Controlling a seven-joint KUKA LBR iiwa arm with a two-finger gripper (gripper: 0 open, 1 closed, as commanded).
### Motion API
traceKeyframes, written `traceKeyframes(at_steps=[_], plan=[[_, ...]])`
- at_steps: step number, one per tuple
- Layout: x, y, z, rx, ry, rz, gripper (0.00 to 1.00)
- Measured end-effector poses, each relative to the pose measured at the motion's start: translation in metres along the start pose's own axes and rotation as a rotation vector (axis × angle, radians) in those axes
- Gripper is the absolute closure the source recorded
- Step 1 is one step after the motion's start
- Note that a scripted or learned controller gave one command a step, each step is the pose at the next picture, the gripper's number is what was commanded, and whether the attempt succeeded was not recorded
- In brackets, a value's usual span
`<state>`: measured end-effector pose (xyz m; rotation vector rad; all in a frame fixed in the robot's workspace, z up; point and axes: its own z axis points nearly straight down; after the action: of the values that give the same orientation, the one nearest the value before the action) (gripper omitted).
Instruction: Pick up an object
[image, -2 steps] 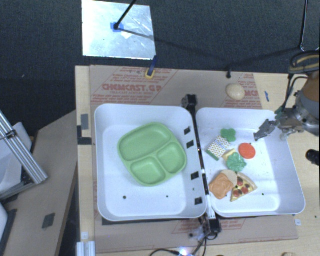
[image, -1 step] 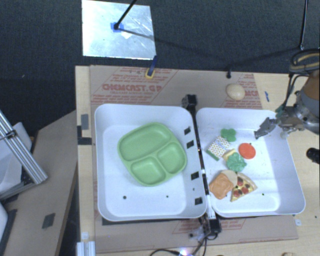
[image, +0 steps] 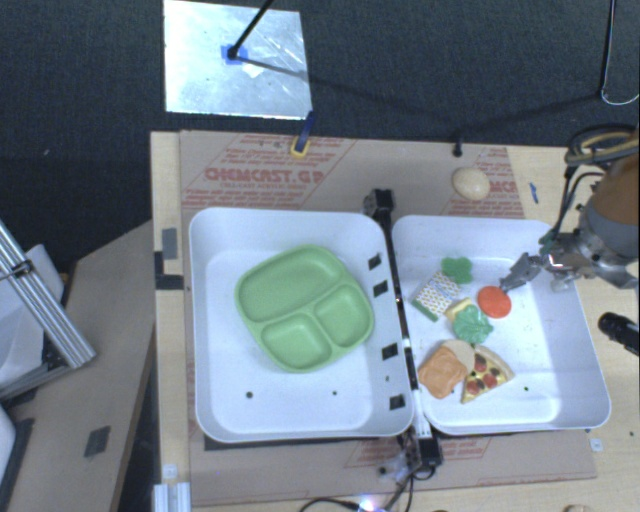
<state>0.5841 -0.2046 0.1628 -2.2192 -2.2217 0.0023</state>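
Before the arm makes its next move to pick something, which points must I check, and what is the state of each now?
1. Gripper over the right white bin, beside the toys: ok.
2. Nearest target, the round orange-red toy, has free top: ok.
3. Nothing held between the fingers: cannot tell.
4. Green leafy toy touches the orange-red toy, may shift: not ok.
5. Pizza slice toy and tan bread-shaped toy lie apart from the gripper: ok.
6. Green three-compartment plate lies in the left white bin, out of the way: ok.
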Motion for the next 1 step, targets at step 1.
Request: traceKeyframes(at_steps=[1], plan=[[0.0002, 0.001, 0.0629, 0.001, 0.001, -0.001, 0.0]])
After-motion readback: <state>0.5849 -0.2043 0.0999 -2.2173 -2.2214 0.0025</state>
